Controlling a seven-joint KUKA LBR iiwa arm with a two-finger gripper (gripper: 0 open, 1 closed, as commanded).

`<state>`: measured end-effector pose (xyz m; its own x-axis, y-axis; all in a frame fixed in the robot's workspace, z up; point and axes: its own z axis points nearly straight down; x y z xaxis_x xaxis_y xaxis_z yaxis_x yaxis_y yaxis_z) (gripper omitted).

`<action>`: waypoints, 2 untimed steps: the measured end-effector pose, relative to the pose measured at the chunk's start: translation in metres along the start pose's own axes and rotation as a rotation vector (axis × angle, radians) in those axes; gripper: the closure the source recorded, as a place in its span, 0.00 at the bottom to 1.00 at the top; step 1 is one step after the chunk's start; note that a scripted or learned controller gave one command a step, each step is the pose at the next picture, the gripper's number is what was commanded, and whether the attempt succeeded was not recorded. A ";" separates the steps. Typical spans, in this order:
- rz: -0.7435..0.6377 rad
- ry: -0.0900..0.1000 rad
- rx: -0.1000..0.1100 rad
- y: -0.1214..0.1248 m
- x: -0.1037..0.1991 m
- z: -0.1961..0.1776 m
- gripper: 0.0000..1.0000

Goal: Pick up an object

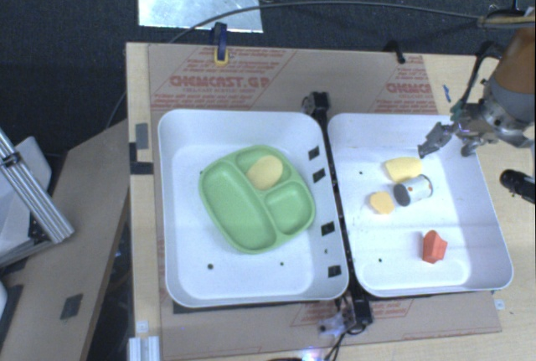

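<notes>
The right bin (pixel 481 217) holds a pale yellow block (pixel 401 167), a small yellow round piece (pixel 381 202), a grey and white cylinder (pixel 413 189) lying between them, and an orange-red block (pixel 433 246) nearer the front. My gripper (pixel 448 143) hangs over the bin's far right part, just up and right of the yellow block. Its fingers are spread open with nothing between them.
The left bin (pixel 188 267) carries a green divided plate (pixel 251 217) with a yellow object (pixel 265 172) in its upper compartment. A black divider (pixel 328 183) runs between the bins. A metal frame (pixel 29 192) stands at the far left.
</notes>
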<state>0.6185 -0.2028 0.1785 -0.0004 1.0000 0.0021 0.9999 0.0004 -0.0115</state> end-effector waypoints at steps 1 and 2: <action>-0.003 -0.003 -0.013 0.003 0.001 -0.009 0.00; -0.004 -0.002 -0.010 0.005 0.002 0.053 0.00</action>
<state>0.6234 -0.2004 0.1251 -0.0040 1.0000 0.0001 1.0000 0.0040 -0.0018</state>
